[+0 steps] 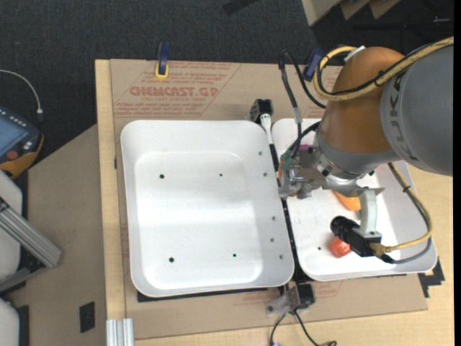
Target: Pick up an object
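Overhead view at a slant. Two white bins stand side by side on a cardboard sheet [180, 92] printed CHEMCAST. A blue-and-yellow clamp [163, 66] sits on the sheet's far edge.

The left bin [194, 127] shows a white floor marked by four small dark dots. The right bin [360, 271] is largely covered by the arm [425, 114], which enters from the view's right with its orange band [360, 85] uppermost.

The gripper [295, 182] points down inside the right bin. It is close against that bin's left wall and just beside the seam between the two bins. Its tip is masked by its own body and cabling, so whether it stands wide or narrow cannot be told.

Three small pieces lie in the right bin:
- **Orange piece** [349, 202]: near the gripper, on its right in the view, and partly hidden under the arm.
- **Red piece** [338, 249]: farther off, to the gripper's right and toward the bin's near rim, apart from both the gripper and the orange piece.
- **Purple piece** [307, 148]: just beyond the gripper toward the far rim, mostly hidden by the arm. Whether it touches the gripper cannot be told.
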You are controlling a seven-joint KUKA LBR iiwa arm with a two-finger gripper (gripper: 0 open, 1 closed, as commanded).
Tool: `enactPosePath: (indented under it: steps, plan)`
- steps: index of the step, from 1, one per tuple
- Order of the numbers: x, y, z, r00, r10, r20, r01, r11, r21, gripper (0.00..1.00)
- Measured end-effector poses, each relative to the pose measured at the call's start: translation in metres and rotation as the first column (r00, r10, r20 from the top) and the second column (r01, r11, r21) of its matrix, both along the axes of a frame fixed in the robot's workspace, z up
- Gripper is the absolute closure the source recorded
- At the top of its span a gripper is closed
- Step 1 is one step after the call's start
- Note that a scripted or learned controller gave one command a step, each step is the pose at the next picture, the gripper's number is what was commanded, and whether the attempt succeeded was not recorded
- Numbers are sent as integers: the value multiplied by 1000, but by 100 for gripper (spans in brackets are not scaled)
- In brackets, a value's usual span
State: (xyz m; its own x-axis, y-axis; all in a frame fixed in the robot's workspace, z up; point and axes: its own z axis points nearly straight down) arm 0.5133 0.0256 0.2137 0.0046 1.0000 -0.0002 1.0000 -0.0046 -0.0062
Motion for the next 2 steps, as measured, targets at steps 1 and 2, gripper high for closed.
enactPosePath:
  steps: [1,2]
  plan:
    - [52,45,84,1000,10,19,-10,1000,2,100]
    - [16,41,62,1000,3,1,-3,1000,0,100]
